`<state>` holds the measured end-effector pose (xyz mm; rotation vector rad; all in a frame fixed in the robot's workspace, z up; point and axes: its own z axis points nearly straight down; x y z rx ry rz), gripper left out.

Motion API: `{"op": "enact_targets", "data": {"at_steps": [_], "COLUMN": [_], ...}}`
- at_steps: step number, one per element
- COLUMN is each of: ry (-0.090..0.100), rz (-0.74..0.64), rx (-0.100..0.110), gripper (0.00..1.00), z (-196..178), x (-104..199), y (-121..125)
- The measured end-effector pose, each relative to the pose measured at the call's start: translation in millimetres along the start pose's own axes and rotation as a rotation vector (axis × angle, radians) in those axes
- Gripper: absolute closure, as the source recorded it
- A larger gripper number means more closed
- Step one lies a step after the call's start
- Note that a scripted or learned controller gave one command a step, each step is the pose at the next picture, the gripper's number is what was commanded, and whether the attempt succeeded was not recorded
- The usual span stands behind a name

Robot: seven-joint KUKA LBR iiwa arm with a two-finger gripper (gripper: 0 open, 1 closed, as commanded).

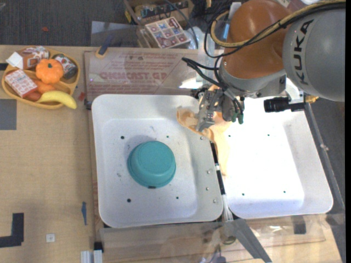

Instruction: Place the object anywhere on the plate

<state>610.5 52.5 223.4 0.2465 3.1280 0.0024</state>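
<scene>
Lettering reading "KUKA" runs down the grey casing of the arm [321, 48], which enters from the right with a glossy orange band above its wrist. Below that, the gripper [211, 114] hangs over the seam between two shallow white bins; whether its fingers are spread or closed cannot be told from this slanted view. Beside and beneath it lies a pale orange, crumpled, soft-looking object [189, 119], draped across the upper right rim of the left bin [109, 201] and reaching towards the right bin [285, 196]. Whether the gripper is touching that object is not clear.

One round teal plate [152, 164], smooth and matte like moulded plastic, sits in the middle of the left bin, well apart from the orange object. Both bins are rectangular with rounded corners and dotted with small dark holes.

A clear plastic sheet [137, 73] with faint red print, too blurred to read, lies on the counter [38, 174] behind the left bin. At far left a yellow bowl [11, 84] holds toy food: one orange pumpkin [49, 70], one yellow banana [57, 97] and a few small printed boxes.
</scene>
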Motion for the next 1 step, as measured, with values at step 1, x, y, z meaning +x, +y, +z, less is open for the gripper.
{"op": "enact_targets", "data": {"at_steps": [1], "ry": [0.0], "rz": [0.0], "rx": [0.0], "gripper": [0.0], "z": [-0.2], "x": [0.0], "y": [0.1]}}
